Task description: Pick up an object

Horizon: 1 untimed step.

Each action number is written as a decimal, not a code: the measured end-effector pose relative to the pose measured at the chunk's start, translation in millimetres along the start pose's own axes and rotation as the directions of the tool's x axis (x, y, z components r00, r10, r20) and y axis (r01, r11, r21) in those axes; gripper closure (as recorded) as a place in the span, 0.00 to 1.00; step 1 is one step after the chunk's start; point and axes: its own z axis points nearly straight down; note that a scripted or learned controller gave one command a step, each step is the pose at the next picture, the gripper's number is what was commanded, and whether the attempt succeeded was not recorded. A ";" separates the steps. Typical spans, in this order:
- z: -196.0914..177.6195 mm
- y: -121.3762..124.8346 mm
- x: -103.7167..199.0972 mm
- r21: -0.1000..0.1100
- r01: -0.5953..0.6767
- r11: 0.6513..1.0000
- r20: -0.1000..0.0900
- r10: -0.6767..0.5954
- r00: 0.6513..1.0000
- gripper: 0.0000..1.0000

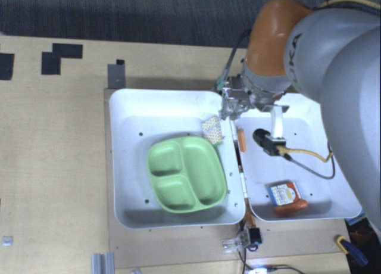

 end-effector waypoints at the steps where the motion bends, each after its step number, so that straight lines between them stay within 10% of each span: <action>1: 12.5 48.6 18.7 0.000 0.001 1.000 0.000 -0.001 1.000 1.00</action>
